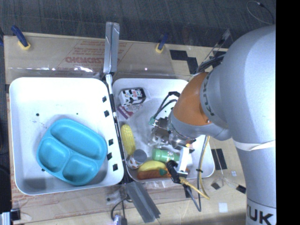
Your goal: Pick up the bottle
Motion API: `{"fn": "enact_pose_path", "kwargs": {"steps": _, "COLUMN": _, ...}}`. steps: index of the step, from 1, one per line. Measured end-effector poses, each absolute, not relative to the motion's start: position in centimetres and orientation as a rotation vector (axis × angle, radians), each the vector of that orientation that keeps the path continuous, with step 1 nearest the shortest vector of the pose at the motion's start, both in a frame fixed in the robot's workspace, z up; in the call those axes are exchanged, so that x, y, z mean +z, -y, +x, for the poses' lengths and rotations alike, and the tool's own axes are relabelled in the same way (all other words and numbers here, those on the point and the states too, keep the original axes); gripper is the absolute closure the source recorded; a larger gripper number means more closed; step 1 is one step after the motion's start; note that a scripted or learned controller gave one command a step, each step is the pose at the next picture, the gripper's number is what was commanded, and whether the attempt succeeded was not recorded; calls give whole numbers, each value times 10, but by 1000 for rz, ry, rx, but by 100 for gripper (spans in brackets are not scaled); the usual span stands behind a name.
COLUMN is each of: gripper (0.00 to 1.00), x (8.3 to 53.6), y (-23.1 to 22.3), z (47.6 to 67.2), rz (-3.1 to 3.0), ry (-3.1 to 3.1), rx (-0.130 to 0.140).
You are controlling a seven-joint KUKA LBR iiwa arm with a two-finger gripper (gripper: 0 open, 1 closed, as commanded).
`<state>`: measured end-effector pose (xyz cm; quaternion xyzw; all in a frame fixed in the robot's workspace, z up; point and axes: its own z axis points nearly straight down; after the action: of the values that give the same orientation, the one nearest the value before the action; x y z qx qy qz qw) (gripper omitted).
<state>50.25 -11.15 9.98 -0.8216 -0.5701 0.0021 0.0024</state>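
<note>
The gripper (165, 143) hangs low in the right bin (140, 83), directly above the green bottle (164, 154), positioned for grasping; its state cannot be determined.

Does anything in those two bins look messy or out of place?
Nothing looks spilled or broken. The right bin is crowded: corn, a banana and a green bottle lie jumbled together. The blue tray sits askew in the left bin.

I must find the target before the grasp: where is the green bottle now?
The green bottle lies in the right bin, near its front edge, just under the end effector. A yellow banana sits in front of it and the corn cob to its left.
</note>
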Motion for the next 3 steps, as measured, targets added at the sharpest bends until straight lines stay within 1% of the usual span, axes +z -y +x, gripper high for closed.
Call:
{"fn": "enact_pose_path", "kwargs": {"steps": 1, "gripper": 100, "x": 192, "y": 129, "z": 584, "rz": -2657, "ry": 1670, "rx": 4}}
{"fn": "enact_pose_path", "kwargs": {"steps": 2, "gripper": 0, "x": 192, "y": 129, "z": 583, "rz": -2656, "ry": 1671, "rx": 5}}
{"fn": "enact_pose_path", "kwargs": {"steps": 3, "gripper": 100, "x": 201, "y": 127, "z": 584, "rz": -2646, "ry": 1681, "rx": 11}}
